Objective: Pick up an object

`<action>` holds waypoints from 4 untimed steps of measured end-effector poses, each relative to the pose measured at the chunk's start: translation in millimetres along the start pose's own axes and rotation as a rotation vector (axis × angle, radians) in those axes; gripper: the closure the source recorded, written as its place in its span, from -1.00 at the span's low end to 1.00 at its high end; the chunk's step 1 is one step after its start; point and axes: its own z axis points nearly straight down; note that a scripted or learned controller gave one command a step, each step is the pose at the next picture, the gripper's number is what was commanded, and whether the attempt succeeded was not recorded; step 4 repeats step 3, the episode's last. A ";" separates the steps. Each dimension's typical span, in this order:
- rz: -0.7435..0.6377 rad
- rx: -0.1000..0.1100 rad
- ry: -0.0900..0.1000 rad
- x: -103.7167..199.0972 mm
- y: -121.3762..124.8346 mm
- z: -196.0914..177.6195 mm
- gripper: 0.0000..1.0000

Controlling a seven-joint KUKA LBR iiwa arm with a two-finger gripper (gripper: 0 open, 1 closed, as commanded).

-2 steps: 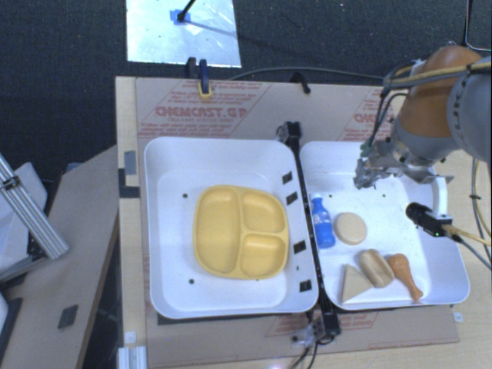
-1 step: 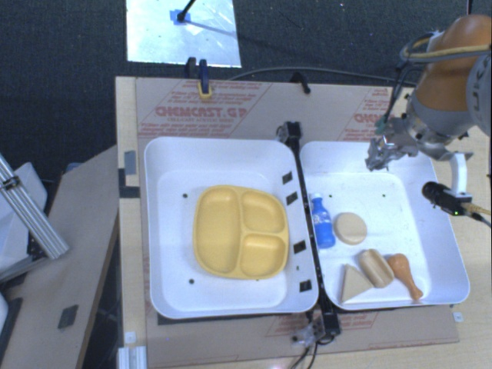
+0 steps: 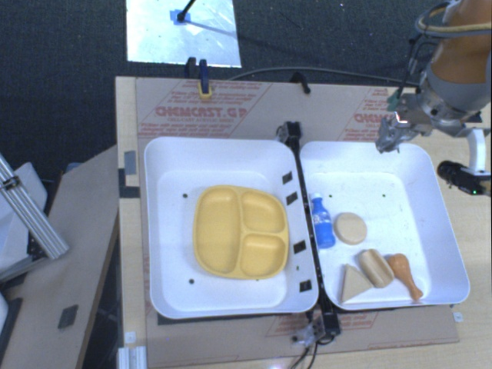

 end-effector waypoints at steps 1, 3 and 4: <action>-0.004 0.007 0.003 60.8 2.1 17.1 1.00; -0.004 0.009 0.004 166.5 4.7 53.4 1.00; -0.004 0.009 0.004 166.5 4.7 53.4 1.00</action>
